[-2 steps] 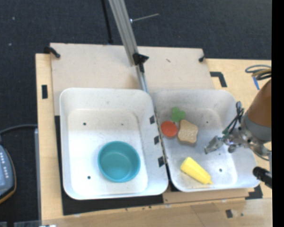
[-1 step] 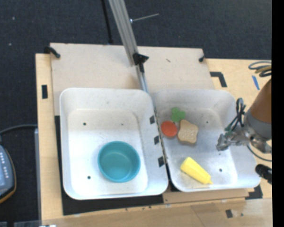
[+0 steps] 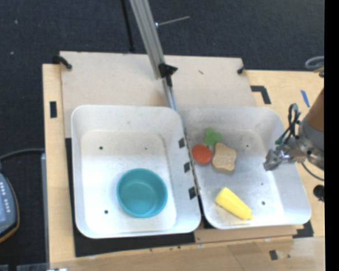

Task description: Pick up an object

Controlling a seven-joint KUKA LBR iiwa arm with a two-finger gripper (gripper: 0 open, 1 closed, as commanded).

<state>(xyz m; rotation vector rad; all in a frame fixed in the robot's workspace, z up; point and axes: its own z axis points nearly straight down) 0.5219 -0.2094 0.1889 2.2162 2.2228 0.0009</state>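
Two shallow white bins sat side by side on the counter [image 3: 56, 247], and I took the right bin [image 3: 282, 208] as my landmark. Near its left wall lay a small cluster: a red round piece [image 3: 201, 154], a green piece [image 3: 212, 135] just behind it, and a tan, bread-like slice [image 3: 224, 157] touching or almost touching the red one. Toward the bin's front, apart from that cluster, rested a yellow wedge [image 3: 233, 203], lying on its side at a slant. Left of the right bin, the other bin [image 3: 90, 123] held a teal bowl [image 3: 142, 192] near its front. The gripper [image 3: 273, 160] hung over the right bin's right edge, well apart from all four pieces; the jaws were too small and blurred for me to tell how far they stood open, and I saw nothing between them. Any of the pieces would serve as the object to lift. They looked to me like toy food, probably light and fairly stiff, perhaps a little slick. The yellow wedge seemed the easiest choice, since it lay alone with bare floor on both long sides; I would take it across its narrow width near the middle. The clustered pieces looked harder, because a closing finger could nudge a neighbour.
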